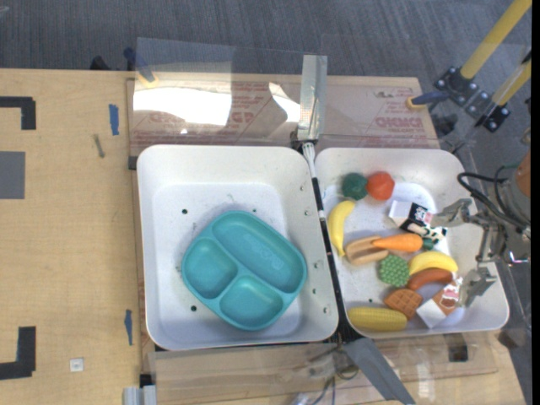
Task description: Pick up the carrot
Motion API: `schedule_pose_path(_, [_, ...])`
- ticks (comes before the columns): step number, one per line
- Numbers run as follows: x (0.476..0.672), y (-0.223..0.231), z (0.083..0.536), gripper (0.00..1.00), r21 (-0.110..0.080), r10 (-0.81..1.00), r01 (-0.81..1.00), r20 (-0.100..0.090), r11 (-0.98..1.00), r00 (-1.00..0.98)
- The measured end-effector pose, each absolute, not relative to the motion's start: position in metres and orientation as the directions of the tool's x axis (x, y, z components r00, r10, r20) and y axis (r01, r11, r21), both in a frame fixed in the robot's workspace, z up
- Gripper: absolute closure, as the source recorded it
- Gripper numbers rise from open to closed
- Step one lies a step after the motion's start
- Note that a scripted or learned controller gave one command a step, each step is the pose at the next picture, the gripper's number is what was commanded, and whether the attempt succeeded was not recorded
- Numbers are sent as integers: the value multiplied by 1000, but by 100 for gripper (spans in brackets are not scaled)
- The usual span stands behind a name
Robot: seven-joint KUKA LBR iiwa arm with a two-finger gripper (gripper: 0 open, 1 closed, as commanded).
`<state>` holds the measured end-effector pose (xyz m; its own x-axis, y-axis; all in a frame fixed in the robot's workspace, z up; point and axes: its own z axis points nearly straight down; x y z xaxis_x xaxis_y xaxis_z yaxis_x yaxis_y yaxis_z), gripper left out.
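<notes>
Carrot (396, 244) lies mid-right of the frame in the right bin (498, 315), resting on the hot dog (364, 251), a banana (339, 224) to its left. The claw (471, 247) sits at the bin's right edge, fingers spread wide, gripping nothing, near the carrot's tip.

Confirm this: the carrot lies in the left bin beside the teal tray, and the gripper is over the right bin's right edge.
Not quite. The carrot lies in the right bin, among the other toy food; the teal tray sits alone in the left bin. The gripper is indeed over the right bin's right edge. The camera view shows this.
</notes>
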<state>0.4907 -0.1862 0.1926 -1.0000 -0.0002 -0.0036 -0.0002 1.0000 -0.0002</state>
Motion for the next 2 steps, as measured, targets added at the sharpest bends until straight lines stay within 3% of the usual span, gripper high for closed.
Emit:
schedule_pose_path(1, [546,-91,173,0,3,161,161,-5,987,-987])
schedule_pose_path(2, [553,-109,86,0,0,62,62,-6,998,-998])
